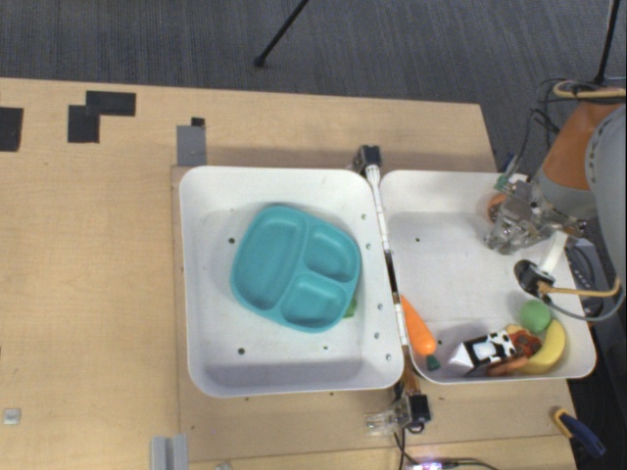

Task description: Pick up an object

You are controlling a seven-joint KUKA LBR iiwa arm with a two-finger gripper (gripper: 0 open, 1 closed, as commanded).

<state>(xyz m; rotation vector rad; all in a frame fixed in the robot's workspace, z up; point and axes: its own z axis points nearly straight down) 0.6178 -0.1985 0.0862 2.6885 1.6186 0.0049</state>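
2 shallow white bins sit side by side on the wooden bench. The left bin holds 1 teal plate with 3 compartments, lying flat near the middle. A small green scrap peeks out from under the plate's lower right edge.

The right bin carries the loose pieces, all gathered along its near edge. An orange carrot lies in the near left corner, close against the wall shared with the left bin, its thick end toward the near rim. Further right, a black-and-white item rests beside a yellow banana, which curves along the near right corner. A green ball sits just above the banana, touching it or nearly so.

The grey arm with its orange band comes in from the right, and the tool hangs over the far right part of the right bin, well apart from the carrot and nearer to the green ball. Whether the tool is wide or narrow cannot be told from this angle; nothing is seen gripped in it.
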